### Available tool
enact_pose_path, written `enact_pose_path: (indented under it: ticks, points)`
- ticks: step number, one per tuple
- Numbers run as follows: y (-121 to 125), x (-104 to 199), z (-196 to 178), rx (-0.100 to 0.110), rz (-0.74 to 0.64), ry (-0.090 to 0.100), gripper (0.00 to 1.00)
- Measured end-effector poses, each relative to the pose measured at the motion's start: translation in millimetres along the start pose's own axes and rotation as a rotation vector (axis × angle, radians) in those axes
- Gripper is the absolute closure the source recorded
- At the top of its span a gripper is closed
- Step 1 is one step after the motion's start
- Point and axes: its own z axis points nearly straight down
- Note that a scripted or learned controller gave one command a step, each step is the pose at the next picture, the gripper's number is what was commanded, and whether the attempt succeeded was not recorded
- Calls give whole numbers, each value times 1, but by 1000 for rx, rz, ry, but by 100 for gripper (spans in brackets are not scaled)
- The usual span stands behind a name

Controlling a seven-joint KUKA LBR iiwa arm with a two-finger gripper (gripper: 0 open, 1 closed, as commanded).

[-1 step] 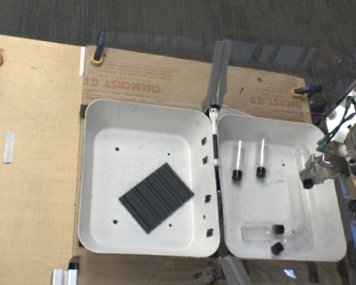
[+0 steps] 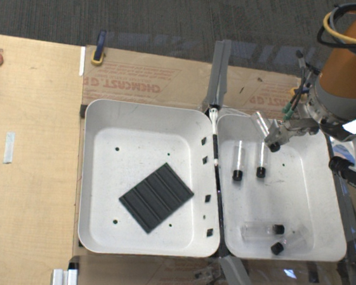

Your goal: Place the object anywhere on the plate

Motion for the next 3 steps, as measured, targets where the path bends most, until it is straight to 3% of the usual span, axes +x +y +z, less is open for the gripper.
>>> enact_pose_path:
  ticks: [1, 2, 3]
  points:
    - [50, 37, -49, -3, -488, -2, 100]
    - [8, 34, -42, -2, -919, -1, 100]
    - [-50, 2, -46, -4, -1213, -2, 100]
